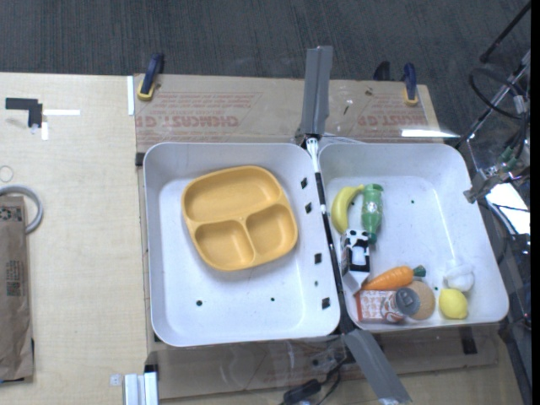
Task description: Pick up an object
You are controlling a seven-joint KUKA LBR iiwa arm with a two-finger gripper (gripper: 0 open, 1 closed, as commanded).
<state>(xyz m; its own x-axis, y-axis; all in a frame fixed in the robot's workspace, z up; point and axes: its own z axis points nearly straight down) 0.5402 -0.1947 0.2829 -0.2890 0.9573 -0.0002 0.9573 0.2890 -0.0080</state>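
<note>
Two white bins are seen side by side on the bench (76, 251). In the left bin (162, 260) a yellow divided plate (240, 218) lies flat, slightly turned, toward the far half.

The right bin (474, 218) holds the small items, bunched along its left and near sides. A banana (341, 208) lies touching a green bottle (371, 212) near the divider. Just nearer, a black-and-white toy (358, 252) is seen. A carrot (391, 278) lies across, tip toward the toy. Below it a red-and-white packet (369, 307) is overlapped by a round grey-topped can (409, 301). A lemon (454, 304) sits in the near right corner, with a small white lump (460, 275) just behind it.

How far the tool is open, or whether anything is held, cannot be told.
</note>
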